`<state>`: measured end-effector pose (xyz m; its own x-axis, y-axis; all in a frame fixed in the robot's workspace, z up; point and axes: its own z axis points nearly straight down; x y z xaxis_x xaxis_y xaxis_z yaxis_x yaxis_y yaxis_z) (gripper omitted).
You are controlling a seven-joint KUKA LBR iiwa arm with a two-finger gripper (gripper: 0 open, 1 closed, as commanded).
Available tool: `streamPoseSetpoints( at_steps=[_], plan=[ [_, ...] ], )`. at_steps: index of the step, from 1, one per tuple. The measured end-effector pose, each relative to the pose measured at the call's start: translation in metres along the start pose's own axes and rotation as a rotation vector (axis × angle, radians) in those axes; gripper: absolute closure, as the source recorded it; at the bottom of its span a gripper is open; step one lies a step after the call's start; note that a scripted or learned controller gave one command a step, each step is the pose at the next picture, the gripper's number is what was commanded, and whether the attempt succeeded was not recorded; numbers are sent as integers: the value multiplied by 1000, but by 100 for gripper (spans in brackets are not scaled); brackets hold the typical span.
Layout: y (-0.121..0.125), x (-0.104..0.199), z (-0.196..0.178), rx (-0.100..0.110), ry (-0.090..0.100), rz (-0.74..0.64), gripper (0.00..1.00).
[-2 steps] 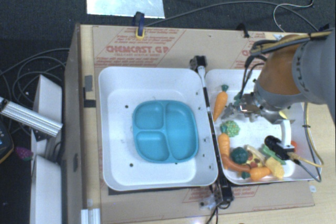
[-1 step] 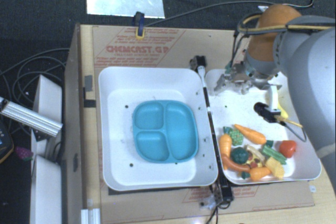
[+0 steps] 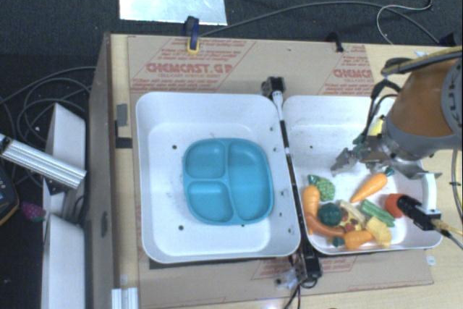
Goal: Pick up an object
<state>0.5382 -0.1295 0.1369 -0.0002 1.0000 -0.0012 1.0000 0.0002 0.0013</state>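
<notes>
Cardboard-brown and printed with red lettering, the bench (image 3: 217,61) carries two shallow white plastic bins side by side. The left bin (image 3: 163,127) holds a turquoise four-compartment plastic plate (image 3: 227,179) at its centre. The right bin (image 3: 318,123) holds a heap of small toy foods crowded toward its 5 o'clock corner, among them an orange plastic carrot (image 3: 369,187), a green toy broccoli (image 3: 331,214), a yellow toy pepper (image 3: 378,229) and a red toy tomato (image 3: 391,203).

The grey arm with its orange band (image 3: 427,108) reaches in from 3 o'clock. Its tool (image 3: 350,158) hangs over bare bin floor at about 10 o'clock of the heap, near the carrot's tip but apart from it. Whether the tool is released or clenched cannot be told; nothing shows between its tips. By this showing the pick is not yet made: every toy lies in the bin, and closing on one and lifting it remain.
</notes>
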Motion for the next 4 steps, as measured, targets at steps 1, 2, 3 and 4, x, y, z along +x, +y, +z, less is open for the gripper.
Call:
streamPoseSetpoints(
  at_steps=[1, 2, 3, 4],
  plan=[
    [9, -43, -143, -5, -1, 0, 0],
    [94, -77, -42, 3, 1, -3, 0],
    [127, -76, 48, 2, 1, -4, 0],
    [129, -76, 34, -5, -2, -8, 100]
  ],
)
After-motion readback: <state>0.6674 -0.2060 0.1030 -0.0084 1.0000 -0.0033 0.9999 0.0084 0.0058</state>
